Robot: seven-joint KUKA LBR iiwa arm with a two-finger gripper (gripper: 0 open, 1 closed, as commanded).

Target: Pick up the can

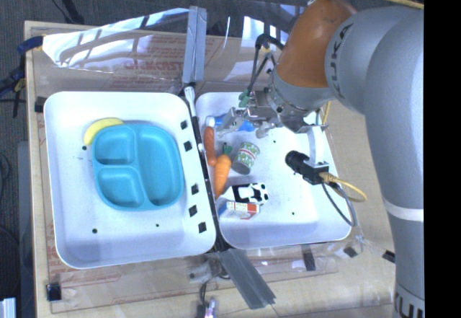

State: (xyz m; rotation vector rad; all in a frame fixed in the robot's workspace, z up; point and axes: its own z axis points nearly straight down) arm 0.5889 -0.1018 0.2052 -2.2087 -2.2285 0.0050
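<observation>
1. The gripper (241, 116) hangs over the upper part of the right bin (317, 215); whether its jaws are apart or closed cannot be told.
2. The can (246, 155) lies tilted in that bin, just below the gripper, beside a carrot (221, 174).
3. The left bin (65, 194) holds a blue tray (137, 167).

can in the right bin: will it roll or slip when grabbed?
The can lies tilted on its side, so a nudge probably rolls it toward the carrot. It looks small, likely light. Its rounded wall may slip unless the pincer closes squarely.
</observation>
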